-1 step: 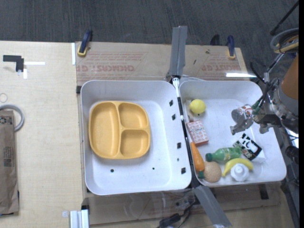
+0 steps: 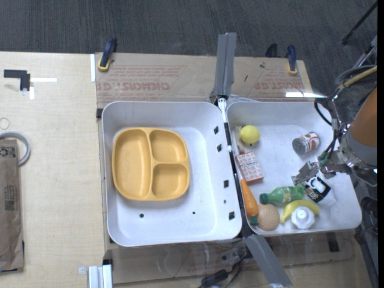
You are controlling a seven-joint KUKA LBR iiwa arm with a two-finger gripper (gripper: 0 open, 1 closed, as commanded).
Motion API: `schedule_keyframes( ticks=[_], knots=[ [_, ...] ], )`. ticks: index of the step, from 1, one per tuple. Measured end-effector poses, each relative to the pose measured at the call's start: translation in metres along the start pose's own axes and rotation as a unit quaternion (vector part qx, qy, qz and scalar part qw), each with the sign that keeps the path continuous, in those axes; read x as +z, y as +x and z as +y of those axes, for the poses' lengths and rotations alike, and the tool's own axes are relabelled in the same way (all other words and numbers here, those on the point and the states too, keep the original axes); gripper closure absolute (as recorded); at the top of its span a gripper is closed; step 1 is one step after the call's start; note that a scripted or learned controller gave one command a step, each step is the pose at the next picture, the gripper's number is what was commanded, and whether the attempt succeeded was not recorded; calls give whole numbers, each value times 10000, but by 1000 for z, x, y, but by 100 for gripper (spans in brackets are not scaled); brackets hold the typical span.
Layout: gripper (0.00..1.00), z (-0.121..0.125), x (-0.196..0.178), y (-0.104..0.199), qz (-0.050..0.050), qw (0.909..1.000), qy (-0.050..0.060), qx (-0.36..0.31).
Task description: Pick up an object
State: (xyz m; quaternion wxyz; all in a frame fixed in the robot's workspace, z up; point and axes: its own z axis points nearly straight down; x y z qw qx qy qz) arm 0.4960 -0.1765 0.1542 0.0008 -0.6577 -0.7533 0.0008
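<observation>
You see the arm [image 2: 363,137] reaching into the right bin [image 2: 276,119], so the approach looks in hand, with no grasp yet. The gripper [image 2: 312,176] hangs low just above the green bottle [image 2: 283,194]; I can't tell its jaw state. Next you'd need a clean descent onto that slim, lying bottle.

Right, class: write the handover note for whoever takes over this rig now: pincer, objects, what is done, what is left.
Pincer: low in the right bin, near its right side; nothing seen between its fingers.
Right bin: lemon, can, red box, carrot, green bottle, banana, potato.
Left bin: yellow divided plate.
Done: nothing picked.
Left: grasp and lift one object.
</observation>
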Motion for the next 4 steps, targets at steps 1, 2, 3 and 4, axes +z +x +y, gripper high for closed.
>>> schedule_keyframes(
  ticks=[1, 2, 3, 4],
  knots=[
    [0, 17, 62, -36, -5, 9998, -19, -211],
    [100, 17, 52, -36, -11, 9998, -27, -200],
    [100, 54, -63, -27, -9, 10000, -7, -33],
    [100, 83, -59, 20, -8, 9988, -3, 490]
  ],
)
